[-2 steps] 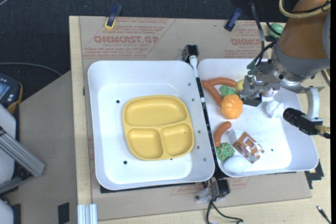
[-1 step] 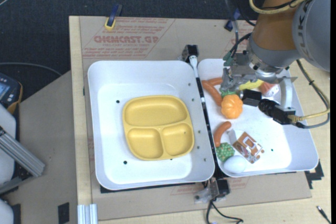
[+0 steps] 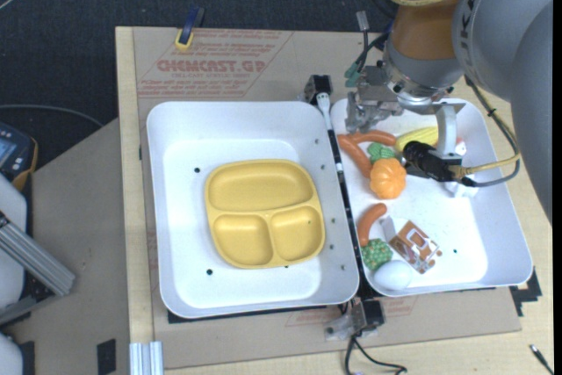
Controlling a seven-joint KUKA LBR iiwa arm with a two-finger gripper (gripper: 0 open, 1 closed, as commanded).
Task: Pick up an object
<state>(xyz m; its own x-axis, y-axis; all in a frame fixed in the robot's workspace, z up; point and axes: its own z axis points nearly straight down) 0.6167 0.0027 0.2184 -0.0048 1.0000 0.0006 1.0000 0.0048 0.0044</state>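
While the gripper hangs over the far left corner of the right bin, just above the thick end of a carrot, nothing can be seen held in it, and I cannot tell whether it is apart or together. The carrot lies slantwise beside the wall between the two bins. A small green piece sits at its near end and touches a round orange fruit. A yellow piece lies just past the fruit, toward the far wall, partly under the wrist. Nearer the camera, a short sausage lies close to the dividing wall, and a green broccoli floret sits just below it. A white egg rests against the near wall, beside a brown and white patterned piece. The left bin holds a yellow divided tray, lying flat near its middle. Both bins stand on a cardboard sheet with red print
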